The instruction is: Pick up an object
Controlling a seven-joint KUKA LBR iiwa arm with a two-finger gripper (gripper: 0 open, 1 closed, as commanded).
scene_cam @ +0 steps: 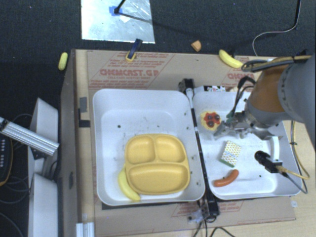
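The right bin (247,189) holds three small things. A yellow pizza slice with red topping (211,120) lies at its far left. A white and green block (230,153) sits in the middle, and a red-orange sausage (226,177) lies near the front wall. My gripper (231,126) hangs low over this bin, just right of the pizza slice and just behind the block. The grey wrist with its orange band (266,95) covers the bin's far right. I see nothing held.
The left bin (111,112) holds a yellow divided plate (157,162) with a banana (126,186) at its front left. On the bench behind the bins lie another banana (229,59) and a small orange piece (196,45). Cables run along the right.
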